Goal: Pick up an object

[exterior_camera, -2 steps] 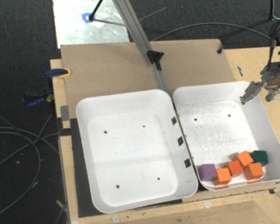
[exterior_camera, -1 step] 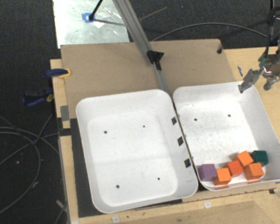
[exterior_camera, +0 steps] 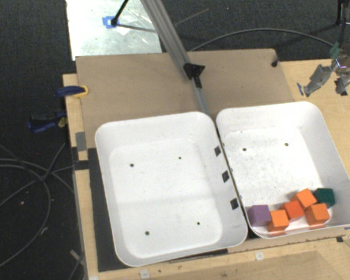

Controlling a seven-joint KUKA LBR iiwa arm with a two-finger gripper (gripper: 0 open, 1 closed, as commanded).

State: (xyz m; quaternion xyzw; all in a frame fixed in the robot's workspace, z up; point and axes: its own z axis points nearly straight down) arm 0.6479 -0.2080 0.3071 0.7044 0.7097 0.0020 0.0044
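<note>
Your blocks sit huddled in the near corner of the right bin (exterior_camera: 322,128), well below the claw (exterior_camera: 326,78) and far from it. There you see a purple block (exterior_camera: 259,214) at the left end of the cluster, three or four orange blocks (exterior_camera: 306,199) touching one another beside it, and a dark green block (exterior_camera: 325,197) at the right end, pressed against the orange ones and close to the bin's wall. All of them rest on the bin floor; none is lifted.

The claw hangs at the right edge of the picture, above the bench (exterior_camera: 237,81) and just beyond the far right corner of the right bin, not over any block. It looks small and blurred there, so you cannot tell whether it is spread or pressed together. Nothing is visible in its grasp.

Left of the claw and lower, the left bin (exterior_camera: 110,142) lies side by side with the right one, their walls touching along the middle, where small dark clips (exterior_camera: 225,176) mark the seam. Its floor shows four small dark dots.

Farther left of the claw, a grey pole (exterior_camera: 168,32) slants across the bench down toward the seam between the bins. At the bench's far left edge you see a blue and yellow clamp (exterior_camera: 72,91), and beyond that, cables (exterior_camera: 18,176) on the dark floor.
</note>
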